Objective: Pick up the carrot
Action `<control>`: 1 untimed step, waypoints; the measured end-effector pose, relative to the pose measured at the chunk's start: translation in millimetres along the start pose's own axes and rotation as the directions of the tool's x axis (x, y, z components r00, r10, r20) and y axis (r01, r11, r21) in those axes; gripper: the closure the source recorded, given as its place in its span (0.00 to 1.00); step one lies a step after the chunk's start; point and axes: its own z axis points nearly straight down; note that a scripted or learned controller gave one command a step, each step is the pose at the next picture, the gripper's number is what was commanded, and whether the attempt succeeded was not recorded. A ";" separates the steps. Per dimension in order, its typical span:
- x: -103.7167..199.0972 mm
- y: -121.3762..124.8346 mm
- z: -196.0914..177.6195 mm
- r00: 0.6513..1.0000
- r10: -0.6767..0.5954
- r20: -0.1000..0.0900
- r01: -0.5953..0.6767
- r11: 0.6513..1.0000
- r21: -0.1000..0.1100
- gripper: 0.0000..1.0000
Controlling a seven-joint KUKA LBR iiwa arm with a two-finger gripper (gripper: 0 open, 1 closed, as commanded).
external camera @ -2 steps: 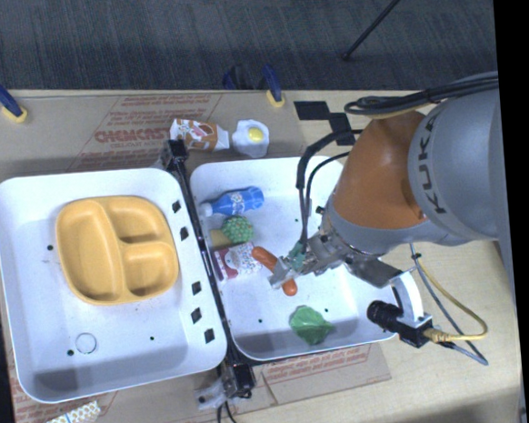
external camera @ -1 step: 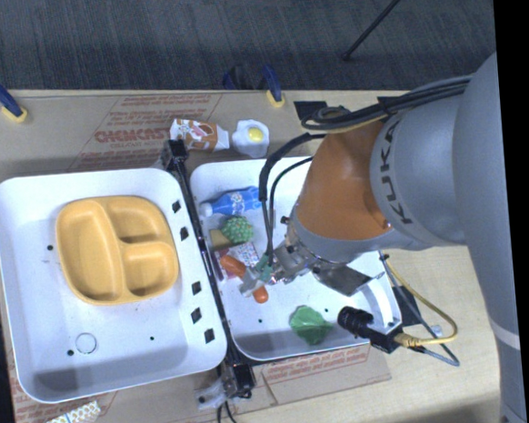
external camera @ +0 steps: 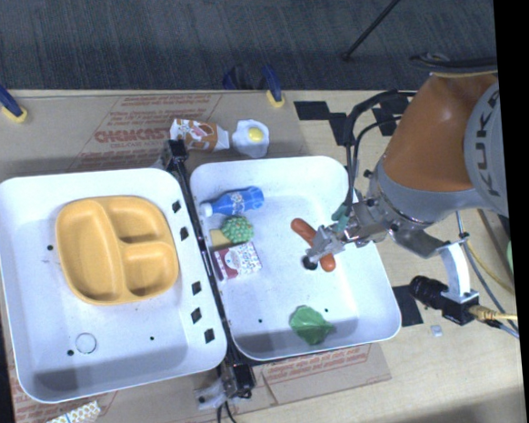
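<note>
Overhead, the grey-and-orange arm (external camera: pixel 443 160) reaches from the right over the right bin (external camera: pixel 366 285), beside the left bin (external camera: pixel 25 298) with its yellow divided tray (external camera: pixel 117 247). Its claw (external camera: pixel 322 247) sits at the carrot (external camera: pixel 311 241) lying mid-right in that bin; whether its fingers are apart or together, I cannot tell.

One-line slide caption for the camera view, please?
Hand low over the carrot in the right bin; yellow tray in the left bin.

Yellow tray (external camera: pixel 117 246) in left bin (external camera: pixel 25 298); blue bottle (external camera: pixel 235 202), green leaf (external camera: pixel 309 325) in right.
</note>
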 end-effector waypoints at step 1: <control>50.6 6.7 27.7 0.959 -0.284 -0.002 0.284 0.959 0.002 1.00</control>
